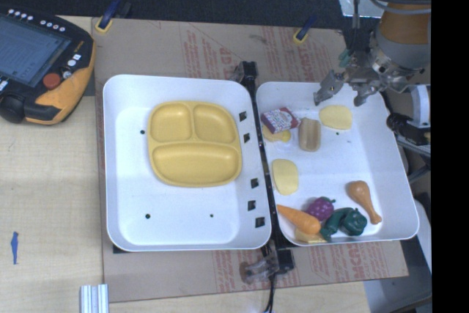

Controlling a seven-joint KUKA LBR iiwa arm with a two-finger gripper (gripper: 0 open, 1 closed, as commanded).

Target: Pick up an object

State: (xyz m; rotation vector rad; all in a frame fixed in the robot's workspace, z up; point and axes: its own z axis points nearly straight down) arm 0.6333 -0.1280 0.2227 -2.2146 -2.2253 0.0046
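We see hand open, empty, over right bin's back edge; bare floor mid-bin, toys along front rim.

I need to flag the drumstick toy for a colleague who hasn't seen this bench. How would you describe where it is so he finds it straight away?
Look at the right bin, the one crowded with toy food. Go to its near right corner: the drumstick lies there, just right of the green pepper. It is the only tan, club-shaped piece, with a round bulb tapering to a thin handle.
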